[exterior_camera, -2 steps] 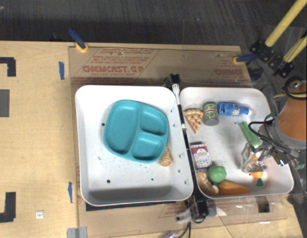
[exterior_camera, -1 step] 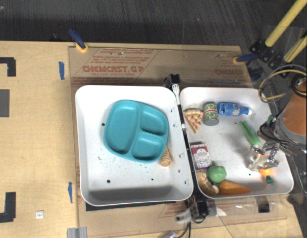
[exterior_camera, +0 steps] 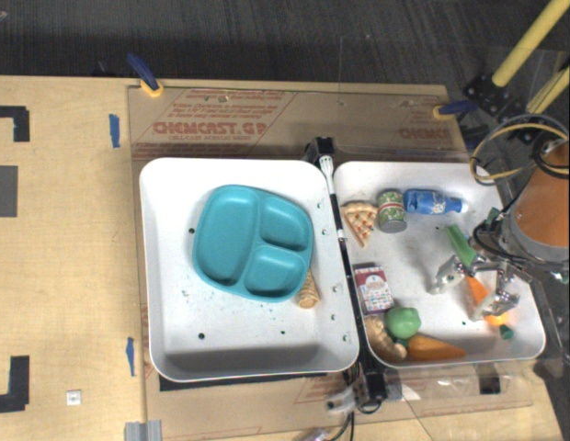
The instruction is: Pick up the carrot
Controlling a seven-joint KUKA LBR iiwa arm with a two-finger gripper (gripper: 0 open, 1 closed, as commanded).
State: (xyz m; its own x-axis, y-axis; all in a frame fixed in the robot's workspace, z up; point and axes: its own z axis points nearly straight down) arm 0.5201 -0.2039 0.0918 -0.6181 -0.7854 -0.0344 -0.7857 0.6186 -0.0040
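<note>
Camera view: claw (exterior_camera: 476, 288) state cannot be told; carrot (exterior_camera: 436, 346), judged light, rigid, slick plastic, is best gripped across its thick mid-body.

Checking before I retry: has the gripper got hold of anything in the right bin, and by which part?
It cannot be told. The gripper hangs over the right bin with something orange at its fingers, too small to identify. The carrot lies apart near the front wall.

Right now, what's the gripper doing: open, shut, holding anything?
Gripper: cannot be told; it is in the right bin, apart from the carrot.
</note>
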